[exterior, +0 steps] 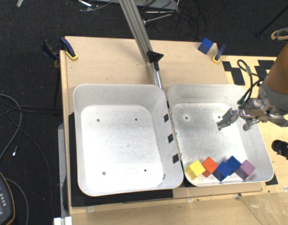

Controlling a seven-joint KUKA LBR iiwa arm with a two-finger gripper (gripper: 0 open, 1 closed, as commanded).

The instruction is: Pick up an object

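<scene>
Four small blocks lie in a row along the front wall of the right bin (pixel 214 93): a yellow block (pixel 195 169), an orange block (pixel 210 164), a blue block (pixel 227 168) and a purple block (pixel 246 168). My gripper (pixel 237 122) hangs over the right side of that bin, well behind the blocks. It is open, and nothing sits between its fingers (pixel 226 120).
The left bin (pixel 120 93) lies beside the right one. A metal pole (pixel 136 25) slants across the back of the bench. Another blue block (pixel 206 45) rests on the bench at the back right, by a yellow-tipped clamp (pixel 217 54).
</scene>
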